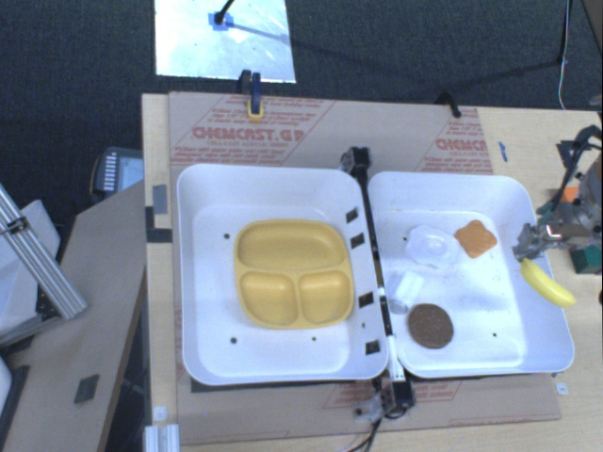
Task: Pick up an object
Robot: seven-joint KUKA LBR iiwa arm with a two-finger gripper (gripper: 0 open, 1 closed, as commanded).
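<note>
Just below the gripper (pixel 529 243) lies the banana (pixel 548 283).

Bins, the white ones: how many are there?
2. The left bin holds a yellow divided tray. The right bin holds a brown disc, an orange piece and a banana.

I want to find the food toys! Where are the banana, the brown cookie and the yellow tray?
banana (pixel 548 285), camera view, middle of its yellow body.
brown cookie (pixel 431 326), camera view, centre of the round disc.
yellow tray (pixel 288 244), camera view, floor of the large top compartment.
</note>
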